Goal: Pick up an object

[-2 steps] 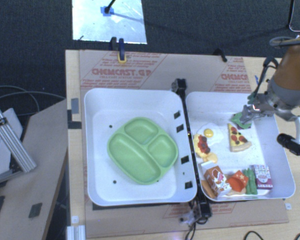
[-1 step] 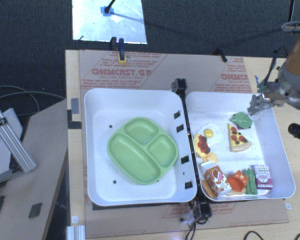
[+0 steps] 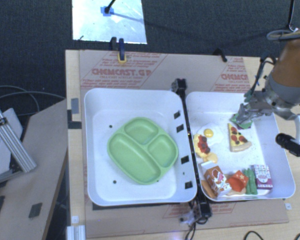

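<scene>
Gripper (image 3: 244, 117) hovering just above triangular toy pizza slice (image 3: 238, 138) in right white bin (image 3: 282, 181). Finger spread: cannot tell. Descending straight onto that slice is looking best.

I count 2 white bins – left bin (image 3: 97, 149), right bin (image 3: 285, 181). 1 green divided plate (image 3: 142, 150). Approx. 6 toy food items – incl. 1 pizza slice (image 3: 238, 138).

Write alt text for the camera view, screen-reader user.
A grey robot arm reaches in from the right, its gripper low over the right white bin, just above a toy pizza slice. That bin also holds other toy food along its left and near sides. The left white bin holds a green divided plate.
</scene>
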You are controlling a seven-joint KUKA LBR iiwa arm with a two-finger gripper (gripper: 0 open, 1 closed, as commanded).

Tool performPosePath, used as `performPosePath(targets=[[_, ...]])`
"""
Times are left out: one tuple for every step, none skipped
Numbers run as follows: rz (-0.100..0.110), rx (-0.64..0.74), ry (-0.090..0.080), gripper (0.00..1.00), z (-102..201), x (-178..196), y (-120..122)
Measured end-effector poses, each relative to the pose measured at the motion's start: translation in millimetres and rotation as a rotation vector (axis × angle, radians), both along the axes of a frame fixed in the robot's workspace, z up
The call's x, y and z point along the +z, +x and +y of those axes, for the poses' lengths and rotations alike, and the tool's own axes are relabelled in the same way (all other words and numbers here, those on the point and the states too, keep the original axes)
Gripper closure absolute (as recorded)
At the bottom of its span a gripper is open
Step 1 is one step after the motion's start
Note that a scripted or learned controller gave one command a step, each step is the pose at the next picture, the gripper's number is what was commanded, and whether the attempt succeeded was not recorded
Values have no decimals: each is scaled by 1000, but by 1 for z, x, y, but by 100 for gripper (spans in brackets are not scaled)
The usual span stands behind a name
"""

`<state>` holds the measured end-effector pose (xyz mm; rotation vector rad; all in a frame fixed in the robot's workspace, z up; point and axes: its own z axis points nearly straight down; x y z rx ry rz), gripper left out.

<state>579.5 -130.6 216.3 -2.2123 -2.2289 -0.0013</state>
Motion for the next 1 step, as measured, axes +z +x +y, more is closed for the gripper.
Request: performPosePath(targets=[[0, 1, 1, 100, 42, 14, -33]])
